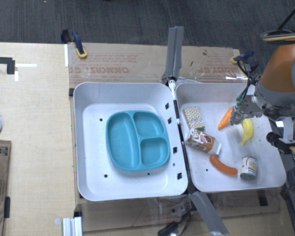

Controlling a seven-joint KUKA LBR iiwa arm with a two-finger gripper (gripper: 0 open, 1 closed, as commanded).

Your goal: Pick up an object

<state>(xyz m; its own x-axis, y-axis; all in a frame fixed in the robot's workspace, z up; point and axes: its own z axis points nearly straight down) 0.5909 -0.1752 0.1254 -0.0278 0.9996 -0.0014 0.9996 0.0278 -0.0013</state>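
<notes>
Hovering low over the right bin (280,181), the gripper (237,113) sits just beside the carrot (225,118) and above the banana (246,131); its grip can't be made out. Nothing looks lifted yet: carrot and banana lie in the bin, with the sausage (223,165) and can (248,167) below the banana

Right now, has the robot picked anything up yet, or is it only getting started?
Nothing looks lifted yet. The hand sits low in the right bin, between the carrot and the banana, both lying on the bin floor. Whether it has gripped one I cannot tell. The grasp and lift remain.
</notes>
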